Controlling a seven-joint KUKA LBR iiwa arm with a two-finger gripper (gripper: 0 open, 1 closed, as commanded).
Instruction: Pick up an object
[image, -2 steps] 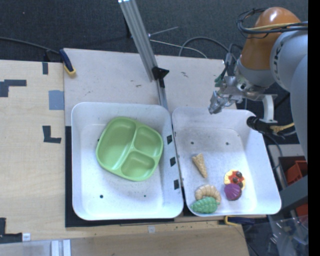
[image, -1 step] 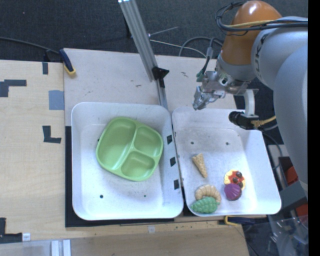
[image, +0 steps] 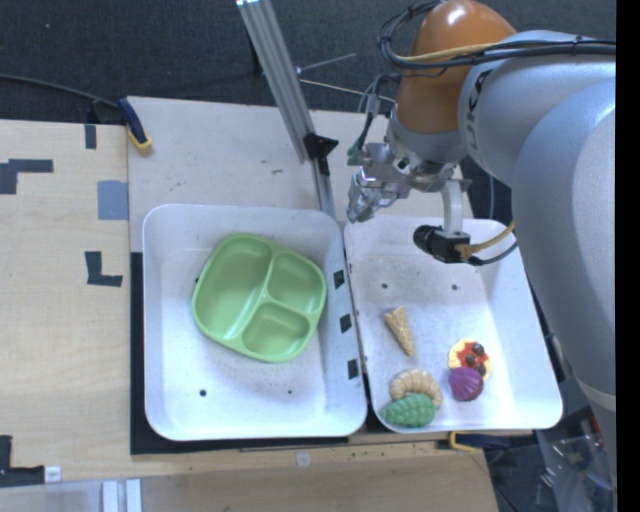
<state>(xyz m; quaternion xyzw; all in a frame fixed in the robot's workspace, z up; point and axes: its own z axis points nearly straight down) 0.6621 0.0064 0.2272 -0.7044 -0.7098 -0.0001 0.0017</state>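
arm (image: 560, 150): cut off by the right and top edges
gripper (image: 360, 208): finger state too small to tell

A pale tan, cone-shaped toy (image: 399, 329) lies flat near the middle of the right white bin (image: 520, 300), its narrow end pointing toward the bin's near side. Toward the near right corner sits a small yellow piece with dark red spots (image: 469, 354), and touching it just below is a round magenta toy (image: 465, 384). At the near edge, a beige curved croissant-like toy (image: 415, 381) rests against a bumpy green toy (image: 410, 410). All five lie loose on the bin floor.
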